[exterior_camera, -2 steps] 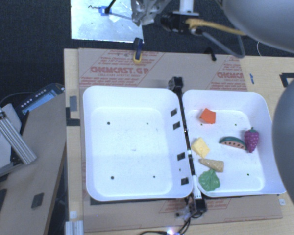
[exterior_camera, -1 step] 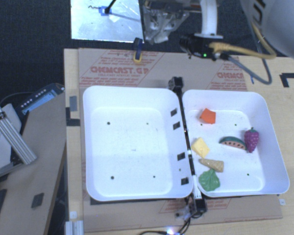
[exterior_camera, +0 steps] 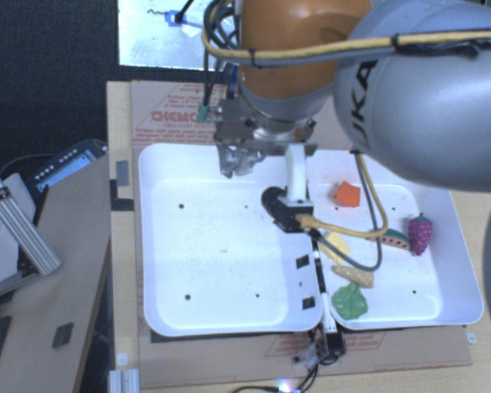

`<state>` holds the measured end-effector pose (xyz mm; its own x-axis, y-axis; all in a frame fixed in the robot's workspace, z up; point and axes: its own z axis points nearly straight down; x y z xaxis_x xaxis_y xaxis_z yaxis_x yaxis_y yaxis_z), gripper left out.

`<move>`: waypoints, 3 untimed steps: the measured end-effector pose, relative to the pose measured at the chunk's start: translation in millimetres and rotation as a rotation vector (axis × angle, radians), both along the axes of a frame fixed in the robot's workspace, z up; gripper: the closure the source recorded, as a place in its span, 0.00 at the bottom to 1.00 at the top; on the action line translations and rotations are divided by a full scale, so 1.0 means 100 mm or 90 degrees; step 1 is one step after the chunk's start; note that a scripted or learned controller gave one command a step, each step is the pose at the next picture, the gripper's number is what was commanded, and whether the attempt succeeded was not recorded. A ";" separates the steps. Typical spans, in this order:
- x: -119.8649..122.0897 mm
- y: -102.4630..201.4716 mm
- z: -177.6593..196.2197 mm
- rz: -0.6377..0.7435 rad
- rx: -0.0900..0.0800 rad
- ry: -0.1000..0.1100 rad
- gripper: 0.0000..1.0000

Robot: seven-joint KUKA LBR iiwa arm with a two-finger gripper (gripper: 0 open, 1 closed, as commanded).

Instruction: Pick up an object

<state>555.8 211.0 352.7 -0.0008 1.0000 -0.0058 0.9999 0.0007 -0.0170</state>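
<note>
Gripper (exterior_camera: pixel 239 160), grip state impossible to tell, above far rim of left bin (exterior_camera: pixel 172 219); orange block (exterior_camera: pixel 347 193), purple grapes (exterior_camera: pixel 421 234) and green toy (exterior_camera: pixel 349 301) in right bin (exterior_camera: pixel 450 301); risk: closing here probably grasps nothing.

The bench (exterior_camera: pixel 119 137) is a tan board. A brown cardboard sheet (exterior_camera: pixel 172 109) with red print lies flat on it and covers most of the top. Two shallow white bins sit side by side on the sheet, meeting along their inner walls: the left bin (exterior_camera: pixel 204 252) and the right bin (exterior_camera: pixel 430 289). On the bare strip of bench left of the sheet lie a grey patch (exterior_camera: pixel 121 170) and, just in front of it, a black patch (exterior_camera: pixel 121 201). At the sheet's front edge, below where the bins meet, rests a small clump of wires (exterior_camera: pixel 319 352).
</note>
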 end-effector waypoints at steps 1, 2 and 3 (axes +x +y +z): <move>-0.06 0.22 1.70 0.004 0.010 -0.023 1.00; -0.72 0.21 1.84 0.004 0.006 -0.012 1.00; -0.69 -0.67 1.51 -0.005 0.003 -0.010 1.00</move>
<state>486.9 144.0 503.8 0.0070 1.0000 -0.0017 1.0000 -0.0070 -0.0006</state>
